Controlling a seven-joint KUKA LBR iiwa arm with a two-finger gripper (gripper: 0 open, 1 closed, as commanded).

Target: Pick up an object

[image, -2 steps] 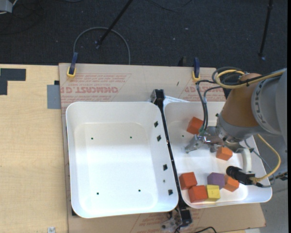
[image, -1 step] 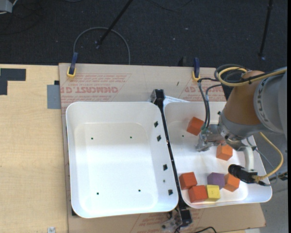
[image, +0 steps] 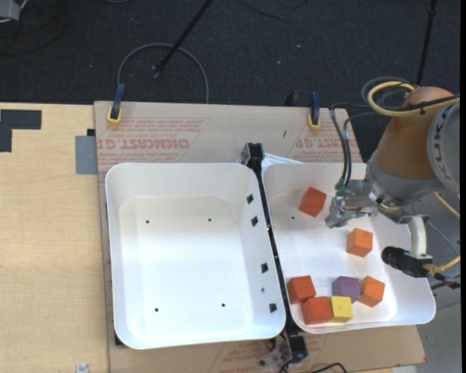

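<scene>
The right bin [image: 404, 313] holds several small blocks. An orange-red cube [image: 312, 202] lies near its far left. An orange cube [image: 359, 242] sits mid-bin. Along the near edge cluster a red cube [image: 300, 288], another red cube [image: 317, 310], a yellow cube [image: 341, 308], a purple cube [image: 346, 287] and an orange cube [image: 371, 291]. My gripper [image: 339, 214] hangs over the bin between the orange-red cube and the mid-bin orange cube, above and left of the latter. I see no block between its fingers.
The left bin [image: 124, 208] lies beside the right one, with a black-clipped divider [image: 262, 224] where they meet. The arm's grey and orange body [image: 412, 150] overhangs the right bin's far right corner. Cables [image: 343, 154] trail near the wrist.
</scene>
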